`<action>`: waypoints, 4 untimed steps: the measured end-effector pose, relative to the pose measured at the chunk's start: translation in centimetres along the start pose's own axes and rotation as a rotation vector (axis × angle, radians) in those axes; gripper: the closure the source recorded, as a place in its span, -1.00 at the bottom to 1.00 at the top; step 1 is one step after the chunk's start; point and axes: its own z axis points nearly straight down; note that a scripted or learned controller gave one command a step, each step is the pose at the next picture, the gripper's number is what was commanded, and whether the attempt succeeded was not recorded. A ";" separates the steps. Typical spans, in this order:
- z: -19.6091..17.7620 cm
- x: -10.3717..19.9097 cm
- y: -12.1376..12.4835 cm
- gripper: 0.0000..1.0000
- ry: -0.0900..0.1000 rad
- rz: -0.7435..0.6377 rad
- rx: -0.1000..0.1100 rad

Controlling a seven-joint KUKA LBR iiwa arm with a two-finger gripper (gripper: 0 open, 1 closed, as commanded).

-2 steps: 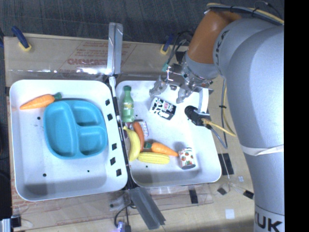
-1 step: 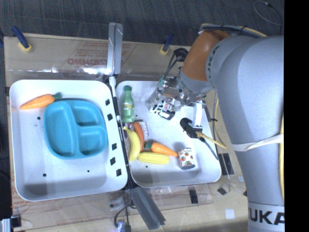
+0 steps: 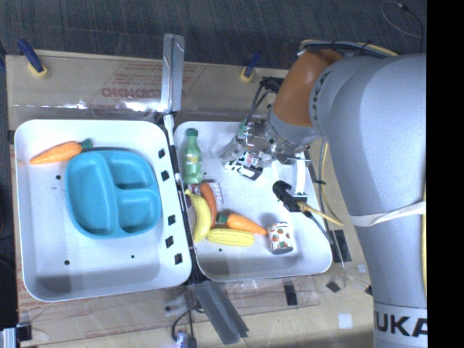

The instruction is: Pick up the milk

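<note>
Down in the right bin [image 3: 319, 263], the milk [image 3: 280, 238] stands near the front right corner: a small white carton printed with red and green spots, upright or nearly so. It sits well apart from the gripper [image 3: 250, 158], which hangs over the bin's back half, toward the far wall; the carton lies nearer the camera and a little to the right of it. Whether the gripper is apart or together I cannot tell; its metal parts blur into a dark-and-white thing just beneath them.

Just left of the milk lie a corn cob [image 3: 230, 238] and an orange carrot [image 3: 243, 223], touching each other. Beyond them a banana [image 3: 201, 217] runs along the bin's left wall, with a second, smaller carrot [image 3: 209, 196] against it. A green bottle [image 3: 191, 158] stands upright at the back left.

In the left bin [image 3: 43, 281] rests a blue divided tray [image 3: 112, 192], with another carrot [image 3: 56, 151] beside its far corner.
</note>
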 end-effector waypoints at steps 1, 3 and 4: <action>-1.4 0.7 0.4 1.00 0.008 -0.010 -0.008; 0.2 -5.1 0.7 -1.00 0.008 -0.082 0.004; 0.1 -5.5 -2.7 -1.00 0.001 -0.157 -0.003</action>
